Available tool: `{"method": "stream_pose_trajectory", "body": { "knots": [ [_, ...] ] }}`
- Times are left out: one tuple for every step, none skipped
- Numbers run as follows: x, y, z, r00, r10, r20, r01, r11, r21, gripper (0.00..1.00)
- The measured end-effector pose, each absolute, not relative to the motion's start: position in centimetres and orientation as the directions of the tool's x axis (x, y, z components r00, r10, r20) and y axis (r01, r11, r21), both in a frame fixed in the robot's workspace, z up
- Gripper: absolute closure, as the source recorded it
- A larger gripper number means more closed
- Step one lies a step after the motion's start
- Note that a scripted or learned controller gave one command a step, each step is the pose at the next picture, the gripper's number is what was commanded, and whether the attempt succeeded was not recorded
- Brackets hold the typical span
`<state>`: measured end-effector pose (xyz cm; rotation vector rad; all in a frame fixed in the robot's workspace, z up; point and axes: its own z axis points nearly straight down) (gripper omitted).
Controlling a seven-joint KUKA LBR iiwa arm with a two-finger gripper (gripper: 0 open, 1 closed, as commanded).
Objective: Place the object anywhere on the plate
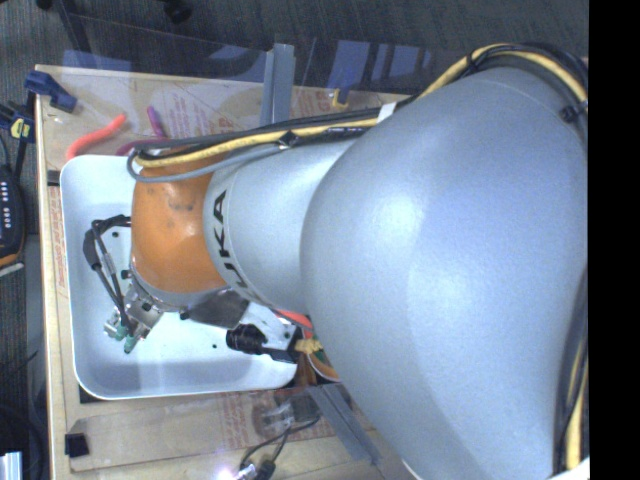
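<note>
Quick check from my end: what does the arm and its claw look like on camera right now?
The arm is bulky, smooth grey, with an orange band above the wrist and black KUKA lettering. Yellow and black cables run along its top. The small claw looks metallic with greenish tips, over the white bin.

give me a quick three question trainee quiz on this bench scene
1. True or false: the arm covers much of the view.
2. The band above the wrist is which colour? A green, B orange, C blue
3. Fill in: the gripper is over the white ____.

Key: 1 true. 2 B, the orange band. 3 bin, the left bin in the camera view.
</note>
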<state>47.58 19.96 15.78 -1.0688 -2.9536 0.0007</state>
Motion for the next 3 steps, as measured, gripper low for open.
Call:
{"method": "stream_pose_trajectory", "body": {
  "knots": [
    [47.6,10.4,15.0,-0.877,0.481,0.004,0.481,0.877,-0.003,1.0],
    [57.6,10.9,12.9,-0.962,0.274,0.0,0.274,0.962,0.0,1.0],
    [57.3,11.5,12.8,-0.964,0.266,0.008,0.266,0.964,0.004,0.0]
  ]
}}
